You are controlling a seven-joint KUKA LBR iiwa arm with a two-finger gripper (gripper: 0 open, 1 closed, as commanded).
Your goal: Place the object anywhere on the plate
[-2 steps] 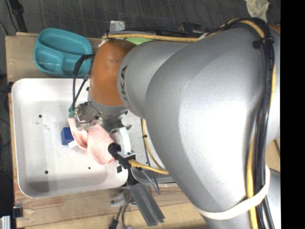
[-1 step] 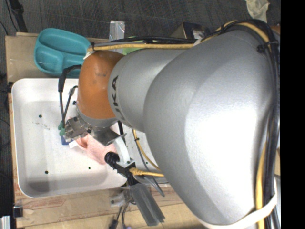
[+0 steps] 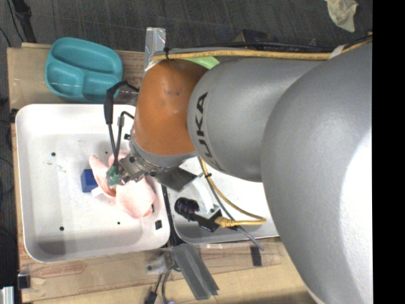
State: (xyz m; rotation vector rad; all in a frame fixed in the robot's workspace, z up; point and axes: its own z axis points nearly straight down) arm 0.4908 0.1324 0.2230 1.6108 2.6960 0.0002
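Observation:
A pink plate (image 3: 136,198) lies in the left white bin (image 3: 44,144), with much of it hidden under the arm's wrist. A small blue block (image 3: 88,181) rests at the plate's left edge, touching or just overlapping it. My gripper (image 3: 118,173) reaches down from the orange-banded wrist (image 3: 164,106) over the plate, just right of the blue block. Something small and green shows at the gripper's tip; I cannot tell what it is or whether it is held.
A teal divided dish (image 3: 82,68) sits on the bench beyond the left bin's far corner. The large grey arm (image 3: 285,138) covers most of the right bin (image 3: 209,233). A crumpled pale cloth (image 3: 338,8) lies on the dark floor at top right.

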